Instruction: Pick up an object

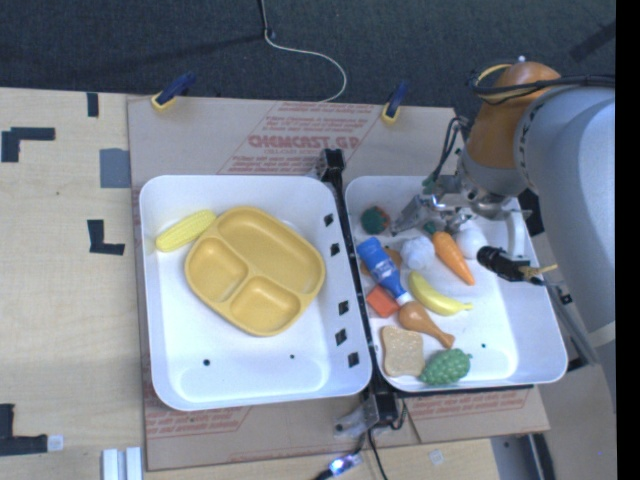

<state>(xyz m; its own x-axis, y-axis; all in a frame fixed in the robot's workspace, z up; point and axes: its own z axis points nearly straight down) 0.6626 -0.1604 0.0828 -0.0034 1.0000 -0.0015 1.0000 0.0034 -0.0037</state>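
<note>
Over on the right, the grey arm (pixel 560 158) with its orange band reaches down into the right bin (pixel 530 353), and the jaws (pixel 432 215) sit low over the upper part of it. Whether they are parted or closed I cannot tell from this angle; nothing visibly sits between them.

Just below and to the right of the jaws lies an orange carrot (pixel 453 256), tilted, close beside them but not held as far as I can see. A small green and red piece (pixel 376 217) lies to their left, near the bin's top left corner. A blue bottle (pixel 381 266) lies slantwise lower left of the jaws, with a pale whitish lump (pixel 418 256) between it and the carrot. Further down come a yellow banana (pixel 438 298), an orange block (pixel 381 301), a brown drumstick (pixel 424 323), a slice of bread (pixel 401 350) and a green broccoli-like piece (pixel 445 367), all well clear of the jaws.

The left bin (pixel 180 368) holds a yellow divided plate (pixel 256 268) and an ear of corn (pixel 184 231) touching its upper left edge. Both bins rest on cardboard (pixel 290 138) on the desk (pixel 50 298).
</note>
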